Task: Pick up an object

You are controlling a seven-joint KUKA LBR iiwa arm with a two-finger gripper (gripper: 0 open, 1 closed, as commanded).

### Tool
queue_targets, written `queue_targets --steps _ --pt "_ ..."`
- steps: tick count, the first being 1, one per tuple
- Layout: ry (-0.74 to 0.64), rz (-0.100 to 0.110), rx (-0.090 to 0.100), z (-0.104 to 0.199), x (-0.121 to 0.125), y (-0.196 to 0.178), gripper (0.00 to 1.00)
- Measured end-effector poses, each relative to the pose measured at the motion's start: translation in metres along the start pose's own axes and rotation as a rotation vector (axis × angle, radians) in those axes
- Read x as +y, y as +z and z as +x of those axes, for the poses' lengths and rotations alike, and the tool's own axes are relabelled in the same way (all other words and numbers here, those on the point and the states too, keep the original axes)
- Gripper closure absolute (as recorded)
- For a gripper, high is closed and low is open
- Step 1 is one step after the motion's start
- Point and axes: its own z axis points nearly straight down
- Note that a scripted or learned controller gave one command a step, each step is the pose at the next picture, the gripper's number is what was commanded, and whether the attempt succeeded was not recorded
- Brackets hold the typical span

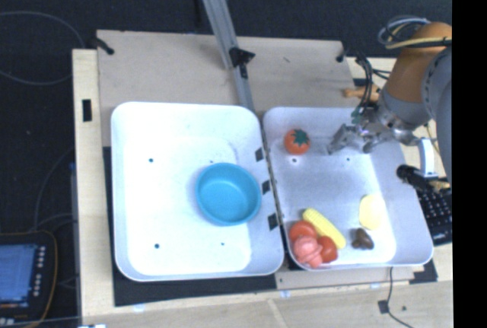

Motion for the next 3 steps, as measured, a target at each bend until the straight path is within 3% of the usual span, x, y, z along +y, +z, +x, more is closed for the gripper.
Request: queue_targets --steps 1,2,3 --pt "-0.004 -0.010 -0.008 -0.002 0.002 -0.013 1.00" --pt "0.005 -0.004 0.004 -0.004 -0.002 -0.061 1.00" --pt "-0.002 -0.007 0.004 0.001 -0.005 -0.111 1.00"
